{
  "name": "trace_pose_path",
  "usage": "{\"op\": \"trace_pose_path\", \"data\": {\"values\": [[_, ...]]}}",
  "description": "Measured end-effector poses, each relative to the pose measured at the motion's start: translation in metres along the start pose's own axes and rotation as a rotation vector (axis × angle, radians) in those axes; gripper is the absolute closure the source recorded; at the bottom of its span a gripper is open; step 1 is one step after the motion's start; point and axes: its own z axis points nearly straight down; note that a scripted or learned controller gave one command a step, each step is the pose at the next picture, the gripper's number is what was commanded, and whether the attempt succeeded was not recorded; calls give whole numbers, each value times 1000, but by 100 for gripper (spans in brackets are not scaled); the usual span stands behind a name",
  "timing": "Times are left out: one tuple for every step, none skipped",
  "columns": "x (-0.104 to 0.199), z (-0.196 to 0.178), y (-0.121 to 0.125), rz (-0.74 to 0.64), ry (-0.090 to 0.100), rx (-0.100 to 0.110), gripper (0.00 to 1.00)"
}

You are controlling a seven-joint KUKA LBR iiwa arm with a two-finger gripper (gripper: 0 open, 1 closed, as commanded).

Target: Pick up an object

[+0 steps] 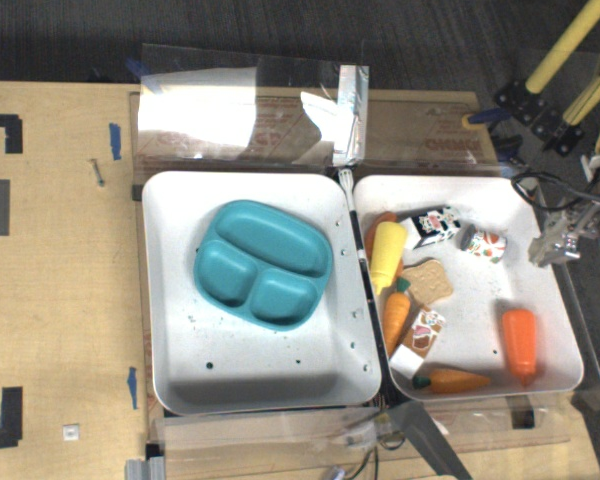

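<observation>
Lying in the right part of the right bin (475, 313), just beside its right wall, the orange toy (520, 340) looks like the easiest thing to pick up. It is a stubby, rounded piece with its long axis running near to far, and bare white floor shows to its left. I judge it to be hollow plastic: light, stiff and not fragile, but smooth enough to squirt out of a pinch that lands off centre. The best hold is probably across its narrow width at the middle, closing left to right, though the wall on the right leaves little room on that side.

The gripper (552, 246) hangs over the far right part of the same bin, near the toy but farther back and not touching it. It holds nothing that I can see, and I cannot tell whether it is apart or together.

Along the near wall lies a thin carrot (458, 378), close to the orange toy's near end, with a white block (405, 361) at its left tip. Farther left, a printed packet (427, 330), a second carrot (395, 318), a tan cracker (430, 281) and a yellow piece (386, 253) crowd together, touching or overlapping, so any of them would be harder to take cleanly. A black-and-white piece (435, 223) sits at the far side.

The left bin (180, 348) holds a teal divided plate (263, 263), well apart from all this.
</observation>
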Motion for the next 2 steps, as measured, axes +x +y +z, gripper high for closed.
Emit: {"op": "trace_pose_path", "data": {"values": [[-40, -33, 29, 106, 3, 0, 100], [-60, -4, 82, 94, 7, -2, 100]]}}
